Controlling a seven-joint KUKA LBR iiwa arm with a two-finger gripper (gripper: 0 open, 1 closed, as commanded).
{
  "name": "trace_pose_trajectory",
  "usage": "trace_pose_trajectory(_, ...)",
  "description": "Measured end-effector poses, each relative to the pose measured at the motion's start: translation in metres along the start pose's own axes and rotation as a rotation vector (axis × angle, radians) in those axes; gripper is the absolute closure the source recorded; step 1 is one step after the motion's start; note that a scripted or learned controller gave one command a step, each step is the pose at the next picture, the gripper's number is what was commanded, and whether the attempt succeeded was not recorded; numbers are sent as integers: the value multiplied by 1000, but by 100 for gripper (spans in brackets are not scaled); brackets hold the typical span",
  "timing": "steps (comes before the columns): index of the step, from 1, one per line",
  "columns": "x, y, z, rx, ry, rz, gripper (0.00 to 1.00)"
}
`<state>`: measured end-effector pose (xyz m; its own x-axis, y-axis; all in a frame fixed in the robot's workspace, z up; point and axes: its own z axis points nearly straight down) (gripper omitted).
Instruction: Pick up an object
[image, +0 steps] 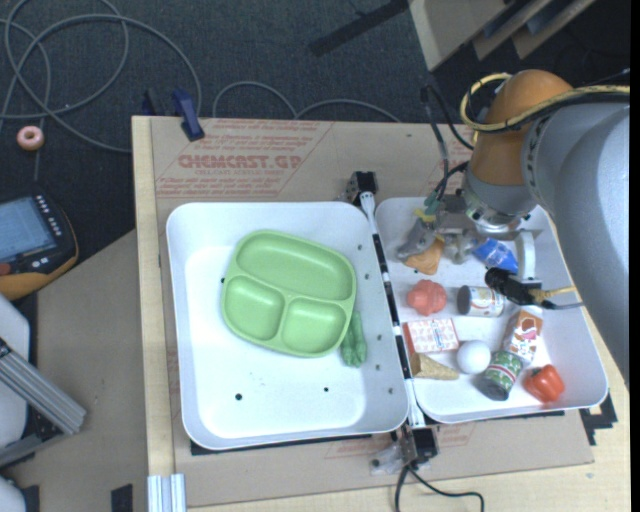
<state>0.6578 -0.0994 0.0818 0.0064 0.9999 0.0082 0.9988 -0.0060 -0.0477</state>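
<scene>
Camera view records the pincer (432, 240) low over the far end of the right bin (580, 392), directly above an orange-tan wedge-shaped item (426, 260); whether it is open or closed cannot be told, and nothing is visibly held. Candidate objects lie crowded just beyond it: a matte red lumpy piece (428, 297), a smooth white ball (473, 356), a printed carton (432, 335) and a small cylindrical can (500, 374), so, in my judgement, a straight descent onto one isolated, firm item is advisable. Left bin (200, 400) carries a glossy green divided plate (288, 292).
</scene>
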Motion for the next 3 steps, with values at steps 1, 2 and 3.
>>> trace_pose_trajectory(1, 3, -1, 2, -1, -6, 2, 0)
trace_pose_trajectory(2, 5, 4, -11, -28, -11, -4, 100)
trace_pose_trajectory(3, 65, -81, -130, -48, -8, -8, 100)
